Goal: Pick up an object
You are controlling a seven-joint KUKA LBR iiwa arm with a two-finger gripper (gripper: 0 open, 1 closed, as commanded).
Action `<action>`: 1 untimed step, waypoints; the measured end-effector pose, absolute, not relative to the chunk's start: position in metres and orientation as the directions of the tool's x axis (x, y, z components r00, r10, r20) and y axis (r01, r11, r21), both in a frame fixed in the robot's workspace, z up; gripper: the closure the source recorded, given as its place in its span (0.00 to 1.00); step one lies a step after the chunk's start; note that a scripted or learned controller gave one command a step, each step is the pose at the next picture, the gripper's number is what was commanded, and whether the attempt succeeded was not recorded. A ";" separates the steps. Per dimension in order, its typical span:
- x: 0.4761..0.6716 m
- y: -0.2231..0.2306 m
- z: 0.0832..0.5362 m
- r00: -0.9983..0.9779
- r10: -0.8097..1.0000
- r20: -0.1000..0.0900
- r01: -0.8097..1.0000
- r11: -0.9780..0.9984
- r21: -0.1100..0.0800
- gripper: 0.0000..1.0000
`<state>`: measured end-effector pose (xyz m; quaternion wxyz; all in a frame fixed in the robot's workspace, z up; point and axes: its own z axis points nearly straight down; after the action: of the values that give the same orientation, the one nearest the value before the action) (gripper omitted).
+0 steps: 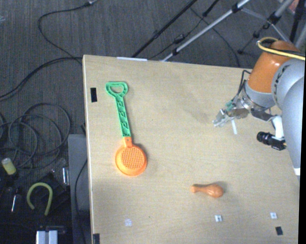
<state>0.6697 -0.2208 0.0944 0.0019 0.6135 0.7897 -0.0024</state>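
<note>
A toy strainer (126, 138) with a green handle and a round orange mesh head lies on the left part of the tan bench top (184, 95). A small orange drumstick-shaped toy (209, 189) rests lower, right of the middle. My gripper (226, 123) hangs over the right side of the bench, well above and slightly right of the drumstick toy. Its two pale fingers are spread apart and there is nothing between them. The grey arm with its orange band (269, 68) comes in from the right.
Small black and white markers (218, 218) dot the bench near its front and left edges. Cables and tripod legs (208, 25) lie on the dark floor behind and left of the bench.
</note>
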 end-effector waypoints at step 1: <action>0.669 -0.149 0.238 -0.153 0.988 -0.001 0.988 0.153 0.000 1.00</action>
<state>0.6690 -0.1492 0.2380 0.0007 0.6508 0.7592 -0.0003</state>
